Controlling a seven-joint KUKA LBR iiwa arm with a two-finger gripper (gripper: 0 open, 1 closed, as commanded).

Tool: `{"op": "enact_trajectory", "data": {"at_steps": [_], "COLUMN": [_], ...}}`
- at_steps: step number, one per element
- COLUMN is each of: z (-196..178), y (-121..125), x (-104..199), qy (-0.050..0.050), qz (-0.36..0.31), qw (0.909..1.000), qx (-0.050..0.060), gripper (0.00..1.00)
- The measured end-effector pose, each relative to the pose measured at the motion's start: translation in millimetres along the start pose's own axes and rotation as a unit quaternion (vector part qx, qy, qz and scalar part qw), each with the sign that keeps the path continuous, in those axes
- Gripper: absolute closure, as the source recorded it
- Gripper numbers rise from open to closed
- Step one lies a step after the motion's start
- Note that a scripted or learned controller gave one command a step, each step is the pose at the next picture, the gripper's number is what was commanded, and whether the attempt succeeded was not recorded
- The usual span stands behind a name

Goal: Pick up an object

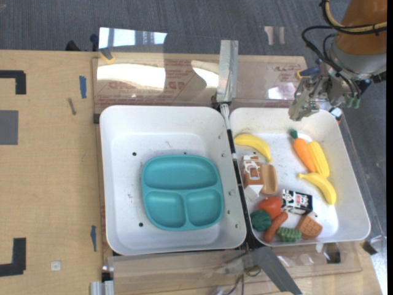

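No legible writing; the carton (297,201) shows only black-and-white print. Gripper (305,106) hangs over the right bin's (351,223) far rim, jaw state indeterminate, nothing seen between them. Carrot (302,152) lies near, at 6 o'clock from it.

Below me the right bin (353,183) holds a jumble of toy food: a carrot (301,152) lying beside a corn cob (318,157), one banana (253,144) near the inner wall, another banana (320,185) toward the outer side, and a waffle (310,227) at the front edge.
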State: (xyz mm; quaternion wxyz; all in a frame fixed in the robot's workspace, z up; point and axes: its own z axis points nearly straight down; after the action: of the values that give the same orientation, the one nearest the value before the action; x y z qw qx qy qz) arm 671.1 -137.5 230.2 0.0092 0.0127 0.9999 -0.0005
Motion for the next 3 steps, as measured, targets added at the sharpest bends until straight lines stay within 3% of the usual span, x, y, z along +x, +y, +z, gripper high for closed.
{"op": "enact_trajectory", "data": {"at_steps": [1, 2, 3], "z": [6.8, 88.6, 140.7], "y": [-1.7, -43.5, -64.8], "x": [2.7, 35.7, 51.3], "qy": [0.006, 0.011, 0.005], "qz": [0.001, -0.015, -0.013], "qw": [1.0000, 0.9998, 0.9999], "qx": [-0.001, -0.001, 0.000], "gripper": [0.00, 0.00, 0.00]}}
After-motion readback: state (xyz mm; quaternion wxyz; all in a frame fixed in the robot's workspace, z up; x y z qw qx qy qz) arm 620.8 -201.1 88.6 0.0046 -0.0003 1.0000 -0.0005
